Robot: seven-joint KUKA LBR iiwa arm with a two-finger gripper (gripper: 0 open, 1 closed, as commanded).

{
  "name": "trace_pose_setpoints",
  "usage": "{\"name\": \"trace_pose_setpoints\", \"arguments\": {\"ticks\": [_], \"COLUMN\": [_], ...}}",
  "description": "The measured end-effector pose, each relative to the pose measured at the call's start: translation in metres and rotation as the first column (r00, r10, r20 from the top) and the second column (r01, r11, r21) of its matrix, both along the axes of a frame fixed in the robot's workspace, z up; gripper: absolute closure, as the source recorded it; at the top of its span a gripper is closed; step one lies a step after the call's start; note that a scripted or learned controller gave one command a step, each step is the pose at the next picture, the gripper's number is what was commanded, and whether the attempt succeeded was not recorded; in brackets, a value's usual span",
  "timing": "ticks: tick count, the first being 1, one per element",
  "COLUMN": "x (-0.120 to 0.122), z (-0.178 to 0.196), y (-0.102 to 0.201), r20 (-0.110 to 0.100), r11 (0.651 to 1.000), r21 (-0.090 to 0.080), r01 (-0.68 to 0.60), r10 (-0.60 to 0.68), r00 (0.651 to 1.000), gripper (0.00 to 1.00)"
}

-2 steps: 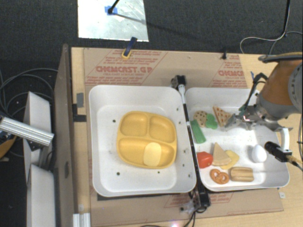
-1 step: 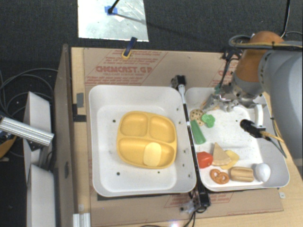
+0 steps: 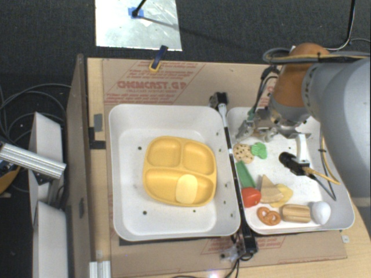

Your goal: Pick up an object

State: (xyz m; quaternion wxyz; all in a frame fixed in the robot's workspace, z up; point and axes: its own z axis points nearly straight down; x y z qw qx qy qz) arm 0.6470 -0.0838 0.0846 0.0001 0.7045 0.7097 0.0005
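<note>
While my gripper [image 3: 262, 127] hangs over the far end of the right bin [image 3: 339, 216], nothing is visibly lifted, so I judge the pick not yet done. Whether it is open or closed I cannot tell; the wrist hides that. Candidates lie below it: a cookie [image 3: 242, 152] touching a green piece [image 3: 258, 150] nearest, then a red and green pepper [image 3: 247, 187], a pretzel [image 3: 268, 215], a bread roll [image 3: 295, 214] and an egg [image 3: 320, 212]. The left bin [image 3: 127, 155] holds a yellow divided plate [image 3: 179, 169].

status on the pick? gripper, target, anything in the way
Gripper low at right bin's far end, nothing visibly held. Nearest: cookie, green piece. Other toy food crowded close by.
</note>
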Motion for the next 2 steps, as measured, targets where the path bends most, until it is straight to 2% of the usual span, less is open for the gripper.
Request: {"name": "trace_pose_setpoints", "arguments": {"ticks": [1, 2], "x": [-0.028, -0.026], "z": [0.000, 0.011], "y": [-0.028, -0.026], "r20": [-0.001, 0.004], "r11": [1.000, 1.000], "r21": [-0.002, -0.001], "r01": [0.009, 0.005], "r10": [-0.009, -0.005], "r00": [1.000, 1.000], "gripper": [0.00, 1.00]}}
